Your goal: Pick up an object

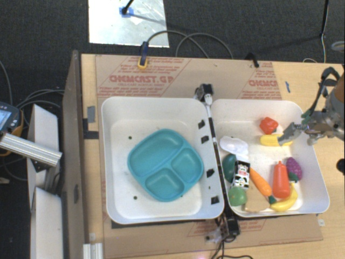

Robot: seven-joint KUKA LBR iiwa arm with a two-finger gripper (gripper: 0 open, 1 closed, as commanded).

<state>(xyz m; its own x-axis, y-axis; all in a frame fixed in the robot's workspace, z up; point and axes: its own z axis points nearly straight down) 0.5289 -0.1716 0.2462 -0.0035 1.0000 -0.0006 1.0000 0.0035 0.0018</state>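
The right bin (pixel 308 161) holds several toy foods. There is a red tomato (pixel 268 125) above a yellow piece (pixel 269 140), and a white item (pixel 234 144). Lower down lie a dark green vegetable (pixel 229 166), a cow-print carton (pixel 242 175), a carrot (pixel 261 183) and a red bottle-shaped piece (pixel 281 179). Purple grapes (pixel 294 169), a banana (pixel 285 203), a green fruit (pixel 236 196) and a tan slice (pixel 259 205) are there too. My gripper (pixel 303 134) hovers over the bin's upper right edge, just right of the yellow piece. It is open, with nothing between its fingers.
In the left bin (pixel 116 161) a teal divided plate (pixel 166 164) lies flat. A ridge with black clips (pixel 210 144) separates the two bins. Cardboard (pixel 161 77) covers the bench behind them, with cables across it.
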